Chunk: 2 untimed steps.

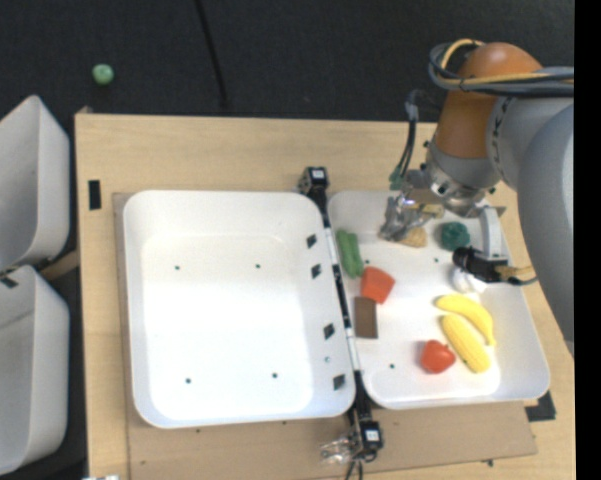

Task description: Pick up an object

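Note:
My gripper hangs low over the far part of the right bin, its tips at a small tan object on the bin floor. Whether that object sits between the tips is hidden from this angle. Just to the right lies a dark green round piece. Along the bin's left wall a green pod lies lengthwise. An orange-red block and a brown block sit below it. A yellow banana and a red round fruit lie toward the near right.
The left bin adjoins the right one along a central divider with black clips. The grey arm with its orange band fills the upper right. A small green ball lies on the dark floor beyond the bench.

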Available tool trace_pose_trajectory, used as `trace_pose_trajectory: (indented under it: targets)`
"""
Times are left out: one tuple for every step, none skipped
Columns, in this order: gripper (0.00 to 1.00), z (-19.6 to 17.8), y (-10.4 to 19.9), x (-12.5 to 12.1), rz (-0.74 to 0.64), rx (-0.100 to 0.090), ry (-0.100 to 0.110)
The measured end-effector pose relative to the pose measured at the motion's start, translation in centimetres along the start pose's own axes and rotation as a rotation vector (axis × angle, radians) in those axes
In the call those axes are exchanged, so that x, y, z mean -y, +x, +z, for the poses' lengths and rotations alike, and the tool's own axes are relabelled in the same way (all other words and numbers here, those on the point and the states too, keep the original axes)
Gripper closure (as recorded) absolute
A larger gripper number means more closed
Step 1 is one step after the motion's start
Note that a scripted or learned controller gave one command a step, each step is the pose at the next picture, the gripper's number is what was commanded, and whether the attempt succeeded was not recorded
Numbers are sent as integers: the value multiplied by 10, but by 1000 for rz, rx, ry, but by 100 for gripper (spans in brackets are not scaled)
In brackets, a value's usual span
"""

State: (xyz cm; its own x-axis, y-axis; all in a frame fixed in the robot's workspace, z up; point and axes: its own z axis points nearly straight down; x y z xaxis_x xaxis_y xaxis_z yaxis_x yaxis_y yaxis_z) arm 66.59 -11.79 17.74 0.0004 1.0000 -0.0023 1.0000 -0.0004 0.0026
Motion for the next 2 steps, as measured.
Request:
trace_pose_trajectory:
  targets:
    - [0, -3, 0, -1, -1, 1, -3]
    - [0, 18, 22, -6, -3, 0, -2]
